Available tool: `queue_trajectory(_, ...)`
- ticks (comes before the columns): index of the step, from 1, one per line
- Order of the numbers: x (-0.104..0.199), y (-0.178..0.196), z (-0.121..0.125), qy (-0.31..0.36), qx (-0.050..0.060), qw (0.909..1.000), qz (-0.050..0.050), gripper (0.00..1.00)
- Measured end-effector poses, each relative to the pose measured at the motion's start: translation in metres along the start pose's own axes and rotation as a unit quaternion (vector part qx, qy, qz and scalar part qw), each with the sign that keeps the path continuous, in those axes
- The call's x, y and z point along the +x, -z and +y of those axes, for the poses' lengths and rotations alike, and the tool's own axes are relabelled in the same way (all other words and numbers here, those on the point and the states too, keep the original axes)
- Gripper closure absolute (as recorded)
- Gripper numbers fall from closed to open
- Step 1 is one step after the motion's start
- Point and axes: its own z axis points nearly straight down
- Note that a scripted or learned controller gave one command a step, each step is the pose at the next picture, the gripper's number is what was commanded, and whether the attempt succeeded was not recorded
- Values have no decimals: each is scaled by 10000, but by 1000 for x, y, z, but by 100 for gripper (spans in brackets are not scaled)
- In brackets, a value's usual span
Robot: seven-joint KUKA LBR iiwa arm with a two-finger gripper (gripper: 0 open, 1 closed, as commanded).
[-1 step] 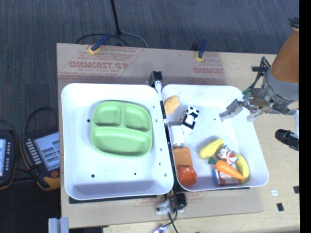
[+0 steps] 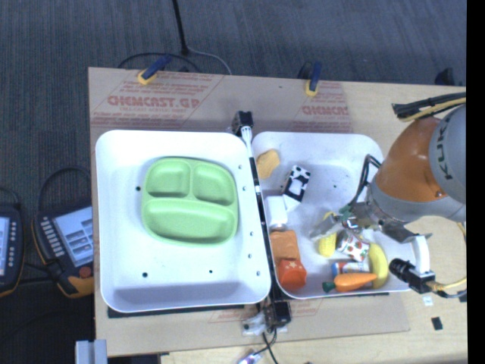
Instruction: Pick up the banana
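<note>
Curved yellow banana (image 2: 377,262) at bin (image 2: 318,144) front corner, beside smooth orange carrot (image 2: 355,281). Hand (image 2: 350,222) half hidden among toys; cannot tell grip state.

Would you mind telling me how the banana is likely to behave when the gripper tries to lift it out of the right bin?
The banana looks like a smooth, glossy toy, so it may slip between the fingers. Its curved shape could let it rock or swivel when nudged. It lies crowded against the carrot and other small items near the right bin front edge, so neighbours would probably shift too.
</note>
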Motion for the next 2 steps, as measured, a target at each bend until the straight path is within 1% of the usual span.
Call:
queue_trajectory(1, 0, 9, 0, -4, 7, 10000, 4, 100)
queue_trajectory(2, 39, 115, 22, -1248, 3, 9922, -1, 100)
